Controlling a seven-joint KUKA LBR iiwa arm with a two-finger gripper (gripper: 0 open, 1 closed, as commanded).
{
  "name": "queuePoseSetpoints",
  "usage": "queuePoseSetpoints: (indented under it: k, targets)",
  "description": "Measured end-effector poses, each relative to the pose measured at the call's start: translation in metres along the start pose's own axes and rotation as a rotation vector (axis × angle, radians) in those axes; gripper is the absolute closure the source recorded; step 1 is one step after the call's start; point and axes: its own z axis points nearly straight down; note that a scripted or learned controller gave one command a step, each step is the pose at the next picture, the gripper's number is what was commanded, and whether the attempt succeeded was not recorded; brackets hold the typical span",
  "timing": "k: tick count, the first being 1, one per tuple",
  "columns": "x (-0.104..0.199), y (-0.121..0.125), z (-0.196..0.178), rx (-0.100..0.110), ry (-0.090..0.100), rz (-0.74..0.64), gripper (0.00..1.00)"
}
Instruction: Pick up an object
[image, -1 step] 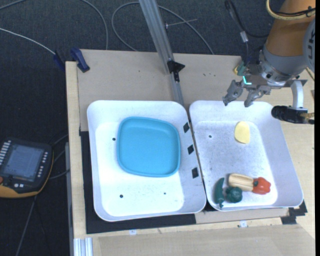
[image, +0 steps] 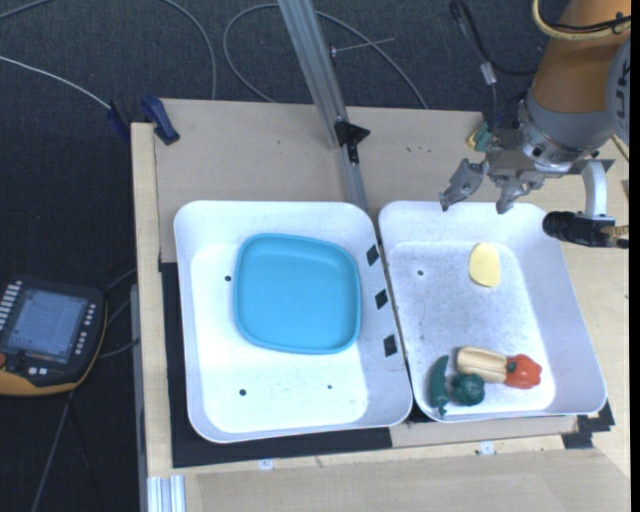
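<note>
My gripper (image: 481, 196) hangs over the far rim of the right bin (image: 560, 300), its two fingers spread apart with nothing between them. A pale yellow piece (image: 485, 265) lies in that bin, a short way in front of the gripper. Along the near wall sit a tan bread-like roll (image: 481, 362), a red pepper (image: 522, 372) touching its right end, and a dark green vegetable (image: 456, 386) to its left.
The left bin (image: 200, 300) holds a blue square plate (image: 297, 292). A metal pole (image: 322, 80) slants down to the gap between the bins. A black handle-like part (image: 580, 228) juts over the right bin's far right corner. A teach pendant (image: 45, 330) lies off the bench at left.
</note>
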Motion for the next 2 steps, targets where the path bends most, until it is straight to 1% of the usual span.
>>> queuePoseSetpoints:
  k: [1, 2]
  targets:
    - [-0.001, 0.006, 0.060, 0.006, 0.001, 0.000, 0.00]
    - [0.001, 0.008, 0.102, 0.004, 0.001, 0.000, 0.00]
